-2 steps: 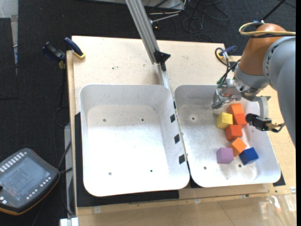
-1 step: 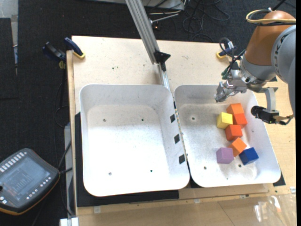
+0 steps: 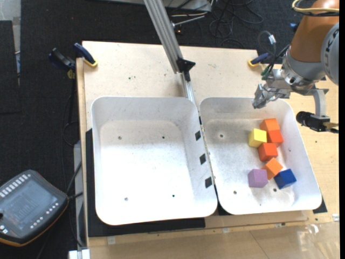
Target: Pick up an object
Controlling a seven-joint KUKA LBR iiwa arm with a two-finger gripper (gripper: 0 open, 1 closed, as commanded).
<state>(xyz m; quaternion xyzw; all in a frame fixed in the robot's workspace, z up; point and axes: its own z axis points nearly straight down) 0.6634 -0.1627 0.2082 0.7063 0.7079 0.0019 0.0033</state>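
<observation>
White plastic bins sit side by side on the bench (image 3: 226,63). No legible writing anywhere; the pendant (image 3: 27,206) at lower left has a screen too blurred to read. Right bin (image 3: 226,144) holds a cluster: yellow block (image 3: 257,137), three orange blocks (image 3: 271,129), purple block (image 3: 257,177), blue block (image 3: 285,178). Gripper (image 3: 261,100) hangs over that bin's far rim, apart from the blocks; its fingers appear empty, but whether parted or closed cannot be told. Arm (image 3: 315,39) is cut off at right.
</observation>
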